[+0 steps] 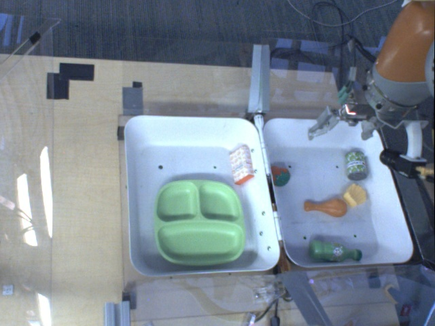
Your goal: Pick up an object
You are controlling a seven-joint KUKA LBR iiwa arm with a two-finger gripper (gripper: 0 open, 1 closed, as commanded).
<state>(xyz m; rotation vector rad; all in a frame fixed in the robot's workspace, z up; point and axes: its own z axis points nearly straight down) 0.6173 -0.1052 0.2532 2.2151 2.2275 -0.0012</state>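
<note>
My gripper (342,130) hangs over the far edge of the right bin (394,250), fingers spread open with nothing between them. Below it in that bin lie a small green-labelled can (355,165), a yellow chunk (354,195), an orange-brown drumstick-shaped toy (326,207), a green bottle (334,251) on its side near the front wall, and a small red-and-green item (280,175) by the left wall. The can is the closest of these to the gripper, a little toward the front and right of it.
The left bin (139,182) holds a green divided plate (200,221) and a small white-and-orange packet (241,164) near its right wall. A metal post (258,80) stands behind the ridge between the bins. Cables lie beyond the bench.
</note>
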